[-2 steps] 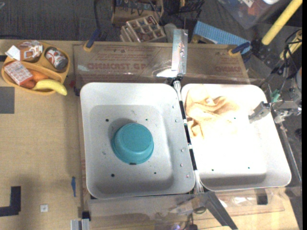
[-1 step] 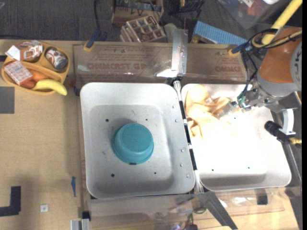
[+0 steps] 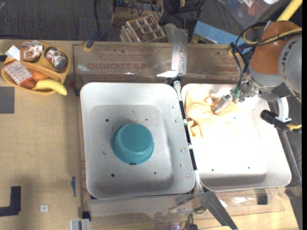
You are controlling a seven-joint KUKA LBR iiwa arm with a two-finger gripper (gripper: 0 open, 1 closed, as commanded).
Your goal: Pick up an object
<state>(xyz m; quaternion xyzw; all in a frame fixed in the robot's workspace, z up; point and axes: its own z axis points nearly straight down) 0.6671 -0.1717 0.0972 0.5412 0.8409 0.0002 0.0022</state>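
Arm reaches in low from the right bin's (image 3: 268, 176) far right corner, gripper (image 3: 221, 104) angled down onto the yellow cloth (image 3: 201, 110) there, finger state unclear.

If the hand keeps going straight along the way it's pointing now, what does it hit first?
Most likely the pale yellow cloth. The hand slants down toward the upper left corner of the right bin, where that cloth lies bunched. Depth is unclear from above, so it may already be touching.
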